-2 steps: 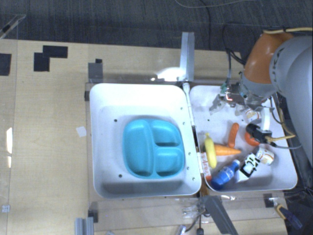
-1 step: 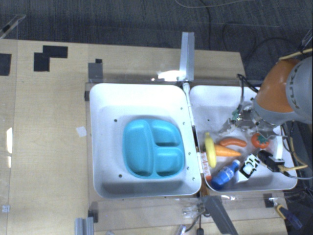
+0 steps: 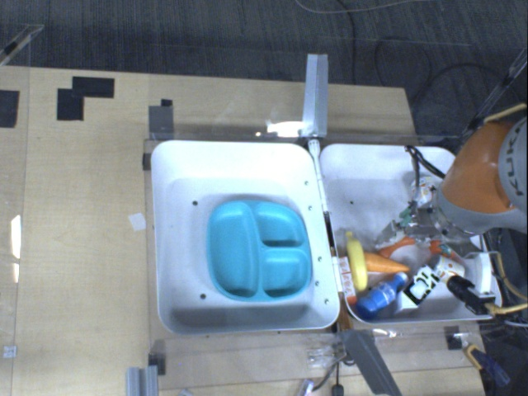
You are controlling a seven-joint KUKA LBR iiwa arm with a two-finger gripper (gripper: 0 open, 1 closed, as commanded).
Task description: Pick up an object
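Orange carrot (image 3: 386, 262) lies just below-left of jaws (image 3: 421, 221), right bin (image 3: 363, 180).

Pale wooden bench (image 3: 74, 221), dark carpet floor (image 3: 165, 15), loose cable (image 3: 388, 2).

- We are seeing the arm (image 3: 487, 180) entering at three o'clock, its rounded shell showing a broad orange band over grey.
- We are noticing dark cables trailing along the wrist.
- We are making out the gripper (image 3: 421, 213) as small metal parts with green specks.
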